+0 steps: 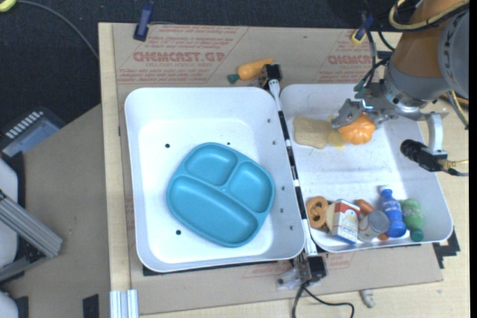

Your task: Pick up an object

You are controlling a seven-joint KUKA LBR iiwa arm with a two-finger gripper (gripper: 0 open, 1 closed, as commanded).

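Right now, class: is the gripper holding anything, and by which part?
Cannot be told. The gripper sits on the orange object in the right bin, but a grasp is not visible.

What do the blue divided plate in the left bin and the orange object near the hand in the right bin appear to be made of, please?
The blue divided plate looks like moulded plastic with a smooth, slightly satin finish: uniform colour, rounded compartment ridges, soft highlights. The orange object beside the hand looks like smooth plastic or rubber, perhaps toy food; its rounded, evenly coloured surface leaves that open.
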